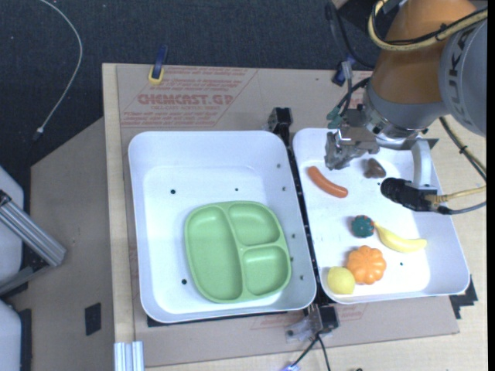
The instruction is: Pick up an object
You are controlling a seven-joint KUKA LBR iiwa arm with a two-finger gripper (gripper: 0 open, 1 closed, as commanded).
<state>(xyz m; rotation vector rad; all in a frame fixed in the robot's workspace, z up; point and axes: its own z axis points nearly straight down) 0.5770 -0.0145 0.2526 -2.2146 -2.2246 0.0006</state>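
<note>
pincer (338,159) hangs over the right bin (447,280), just above the sausage (328,182); i cannot tell its state. green plate (236,250) lies in the left bin (151,207).

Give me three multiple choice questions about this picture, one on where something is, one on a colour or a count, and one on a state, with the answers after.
1. Where does the green divided plate lie?
A. In the left bin
B. In the right bin
C. On the cardboard outside the bins

2. What colour is the small pumpkin in the right bin?
A. Blue
B. Orange
C. White

3. What is the state of the plate's compartments?
A. Each holds a toy food
B. One holds the banana
C. Nothing lies in them

Answers: 1 A, the plate sits on the floor of the left bin. 2 B, the pumpkin is orange, next to the yellow lemon. 3 C, all three compartments show bare green, and the banana and sausage lie in the right bin, where the gripper hangs.
</note>
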